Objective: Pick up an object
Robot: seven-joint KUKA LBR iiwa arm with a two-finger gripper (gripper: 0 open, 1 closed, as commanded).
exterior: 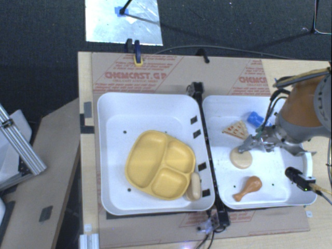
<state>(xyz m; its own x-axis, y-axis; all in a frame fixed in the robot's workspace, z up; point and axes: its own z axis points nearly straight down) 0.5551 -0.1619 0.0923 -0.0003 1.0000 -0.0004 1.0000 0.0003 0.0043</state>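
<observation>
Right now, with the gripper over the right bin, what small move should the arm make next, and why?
Probably a short descent onto the round cream disc. The gripper sits at the disc's upper edge, nothing shows between its fingers, and the pizza slice and drumstick lie apart from it.

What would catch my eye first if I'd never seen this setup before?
Probably the big yellow divided tray lying in the left bin, with a small beige piece against its lower right edge. Then the grey and orange arm reaching into the right bin, its pincer just above a round cream disc, among a toy drumstick, a waffle-like wedge and a blue block.
</observation>
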